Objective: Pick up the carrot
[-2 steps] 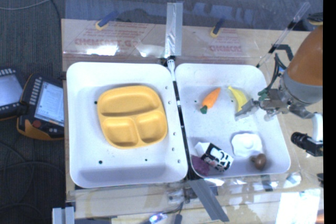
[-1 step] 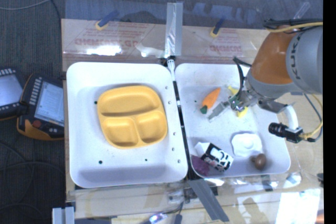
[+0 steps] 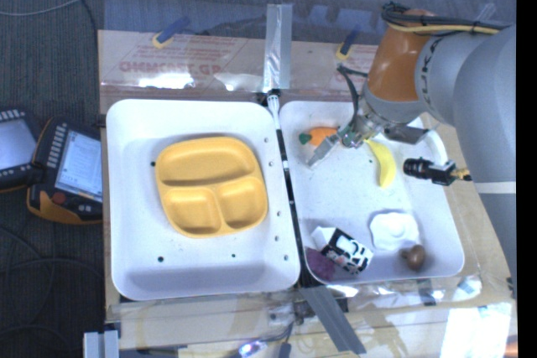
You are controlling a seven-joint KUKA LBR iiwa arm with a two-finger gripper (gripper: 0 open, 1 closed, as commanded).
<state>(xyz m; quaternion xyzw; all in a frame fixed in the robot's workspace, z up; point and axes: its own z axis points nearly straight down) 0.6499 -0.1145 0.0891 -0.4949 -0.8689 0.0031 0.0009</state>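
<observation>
We note the carrot [image 3: 320, 135] lying in the right bin [image 3: 436, 260], upper-centre of frame, with the gripper [image 3: 325, 148] down just beside it, fingers spread and pinching nothing, so the lift is not yet done.

Carrot [image 3: 320, 134] hemmed: bin wall [image 3: 283, 148] left, banana [image 3: 383, 163] right; bin centre open.

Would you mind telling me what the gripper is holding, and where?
It cannot be told: the gripper is down against the carrot, but no grasp is visible.
</observation>
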